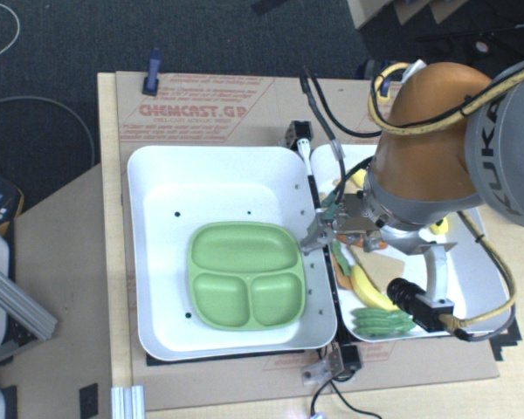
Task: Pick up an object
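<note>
Camera view, fixed overhead at a slant. Two white bins side by side: the left bin (157,260) carries one green divided plate (244,274) with three compartments, lying flat toward the bin's near right part. The right bin (480,299) is largely covered by the arm (432,138); visible in it are one yellow banana (371,288), one green ribbed item (382,322) near the front edge, and a small yellow piece (438,226) beside the wrist. One blue clip (152,74) sits at the board's far left corner. Board (192,103) is printed "CHEMCAST GP" in red; smaller lines unreadable. Arm casing shows part of "KUKA". The gripper (336,231) sits low over the divider between bins, just beside the plate's right rim; cannot tell its opening or whether it grasps anything.
</note>
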